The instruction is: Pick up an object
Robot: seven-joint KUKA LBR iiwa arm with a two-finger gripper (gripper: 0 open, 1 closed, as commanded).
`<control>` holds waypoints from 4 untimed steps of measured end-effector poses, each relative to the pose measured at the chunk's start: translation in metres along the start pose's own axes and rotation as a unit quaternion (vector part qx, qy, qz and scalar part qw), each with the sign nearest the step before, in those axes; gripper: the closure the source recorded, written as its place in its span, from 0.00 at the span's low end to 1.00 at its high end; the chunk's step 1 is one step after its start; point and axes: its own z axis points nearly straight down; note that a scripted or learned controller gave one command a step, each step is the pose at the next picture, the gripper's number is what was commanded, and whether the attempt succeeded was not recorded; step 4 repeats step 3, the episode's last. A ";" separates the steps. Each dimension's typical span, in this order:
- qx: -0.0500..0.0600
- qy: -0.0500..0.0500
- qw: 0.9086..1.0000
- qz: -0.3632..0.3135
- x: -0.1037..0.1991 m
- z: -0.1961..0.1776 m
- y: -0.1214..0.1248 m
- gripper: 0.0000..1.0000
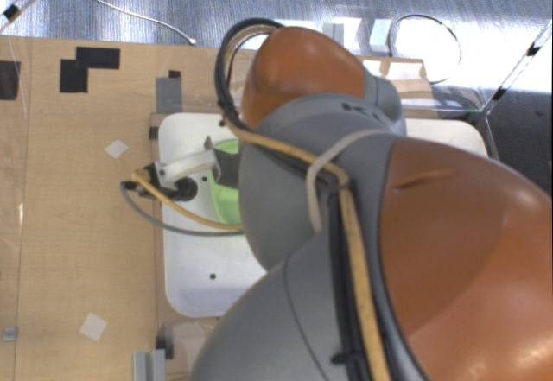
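Tabletop: pale wood, black marks toward the far left corner. White bin next, its right part covered by the arm. Green object lies in the bin's upper half, half hidden. End effector low over it, mostly hidden; spread or pressed together, cannot tell. Grey-and-orange arm fills the right.

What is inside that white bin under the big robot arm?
A green object peeks out in the white bin, and a tiny dark speck lies on its floor. The arm covers the rest, so anything else there is hidden.
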 end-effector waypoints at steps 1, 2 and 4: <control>-0.006 -0.007 1.000 0.005 -0.009 0.043 -0.001 1.00; -0.004 -0.003 1.000 0.005 -0.007 0.010 -0.001 1.00; -0.007 -0.007 0.999 -0.032 -0.030 0.040 0.098 1.00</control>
